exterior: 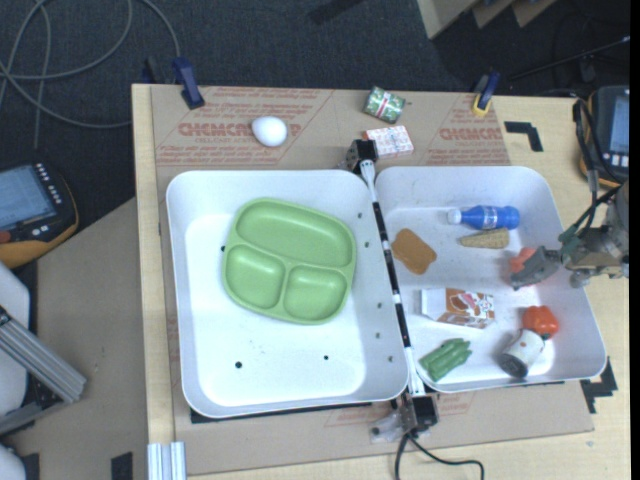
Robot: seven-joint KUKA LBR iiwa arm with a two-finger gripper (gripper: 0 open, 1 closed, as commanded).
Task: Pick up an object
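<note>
My gripper [532, 266] hovers over the right bin [560, 193]; grip state unclear, so I judge nothing picked up yet.

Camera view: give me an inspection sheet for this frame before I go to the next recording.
Surface: bench bearing left bin and right bin.
Job's things: in right bin, blue bottle, brown piece, packet, green item, red item.
Clutter: green tray in left bin; egg, can, small box on bench.
Grippers: gripper over right bin's right side.
Cables: cable on floor.
Surroundings: dark floor.
</note>
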